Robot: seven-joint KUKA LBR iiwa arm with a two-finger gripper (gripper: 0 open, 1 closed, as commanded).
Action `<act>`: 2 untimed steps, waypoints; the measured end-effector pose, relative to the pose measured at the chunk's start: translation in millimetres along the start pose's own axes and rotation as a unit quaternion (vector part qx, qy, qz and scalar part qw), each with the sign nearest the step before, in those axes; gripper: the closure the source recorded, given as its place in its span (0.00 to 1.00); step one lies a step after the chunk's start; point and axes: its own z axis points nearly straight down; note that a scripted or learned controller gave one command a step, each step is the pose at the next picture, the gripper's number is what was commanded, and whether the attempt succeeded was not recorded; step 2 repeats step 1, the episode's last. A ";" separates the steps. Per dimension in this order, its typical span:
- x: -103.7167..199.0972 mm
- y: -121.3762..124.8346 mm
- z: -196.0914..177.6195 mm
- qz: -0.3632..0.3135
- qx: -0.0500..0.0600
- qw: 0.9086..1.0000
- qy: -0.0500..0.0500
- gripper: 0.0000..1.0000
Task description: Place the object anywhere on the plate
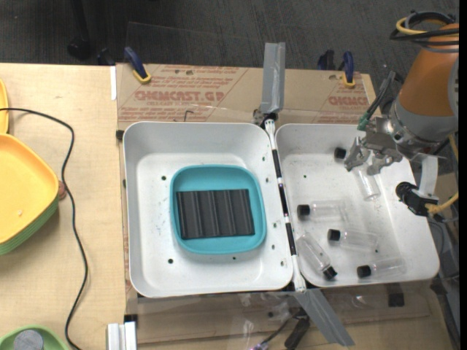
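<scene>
White plastic forms both shallow bins on the bench, and the metal divider (pixel 276 159) between them is taken as the reference for every position below.

To the left of the divider, the left bin (pixel 139 195) is seen to hold a teal plate (pixel 217 179) near its middle. A dark ribbed insert (pixel 216 213) is seated in the plate's recess.

To the right of the divider, the right bin (pixel 292 144) contains several clear vials with black caps. One vial (pixel 321 210) lies just beside the divider, at about mid-height of the bin. A second vial (pixel 317 256) lies slightly lower and is angled, its black cap pointing away from the divider toward the bin's near edge. A third vial (pixel 354 236) is found further from the divider, and a fourth vial (pixel 381 268) rests near the bin's near right corner. A separate black cap (pixel 340 152) is visible in the far part of the bin, close to the gripper.

The gripper (pixel 365 162) is positioned over the far right part of the right bin, well apart from the divider and from the plate. A clear vial (pixel 368 183) appears directly beneath it, upright or slightly tilted. Whether the fingers are closed on this vial or released cannot be told, because the clear material is hard to separate from the white bin floor.

Outside the bins, well to the left of the divider, yellow dishes (pixel 22 195) and a black cable (pixel 73 217) are seen on the wooden bench (pixel 58 93).
</scene>
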 end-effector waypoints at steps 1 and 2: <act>0.0 0.0 0.0 0.000 0.000 1.000 0.000 0.00; 0.0 0.0 0.0 0.000 0.000 1.000 0.000 0.00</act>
